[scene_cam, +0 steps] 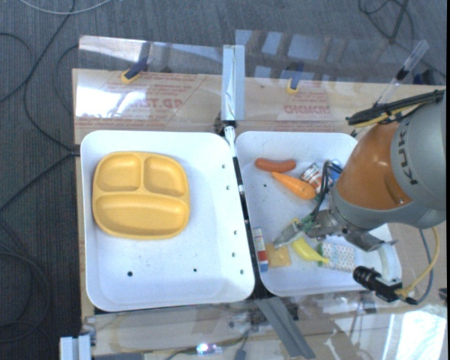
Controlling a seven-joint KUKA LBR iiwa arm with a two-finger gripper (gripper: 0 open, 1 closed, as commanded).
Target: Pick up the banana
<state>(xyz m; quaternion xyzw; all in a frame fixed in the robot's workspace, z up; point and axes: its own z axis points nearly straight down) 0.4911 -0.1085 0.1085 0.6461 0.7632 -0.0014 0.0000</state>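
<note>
The banana (310,251) is small and yellow and lies in the lower middle of the right bin (285,145). My gripper (298,235) hangs low over the bin, just above and to the left of the banana, very close to its upper end. I cannot tell whether it touches the fruit. The grey arm with its orange band (367,178) reaches in from the right and hides the bin's right part.
Toward the back of the right bin lie a sausage (274,165), an orange carrot (294,185) and a small can (312,174). A tan cracker (279,256), a small box (260,247) and a speckled white packet (337,256) flank the banana. A yellow divided plate (141,194) sits in the left bin (165,276).
</note>
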